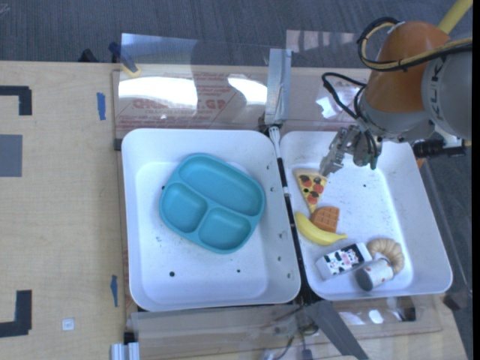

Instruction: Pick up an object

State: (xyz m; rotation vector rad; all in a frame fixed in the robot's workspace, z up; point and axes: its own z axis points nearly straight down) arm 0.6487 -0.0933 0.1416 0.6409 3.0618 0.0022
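Camera view: gripper point(339, 158) hangs over right bin point(427, 223), can't tell finger state; pizza point(310, 186) just below it, then waffle point(325, 218), banana point(318, 232); blue tray point(212, 202) in left bin point(142, 223)

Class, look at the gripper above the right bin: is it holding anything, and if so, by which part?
Nothing is held. The gripper hovers above the pizza slice in the right bin, with no object between its fingers.

Beside the teal tray point(213, 202), the right white bin point(420, 223) holds a yellow banana point(318, 231), an orange waffle point(325, 217), red-dotted pizza point(310, 186), a tan croissant point(387, 250) and a black-and-white spotted carton point(343, 259).
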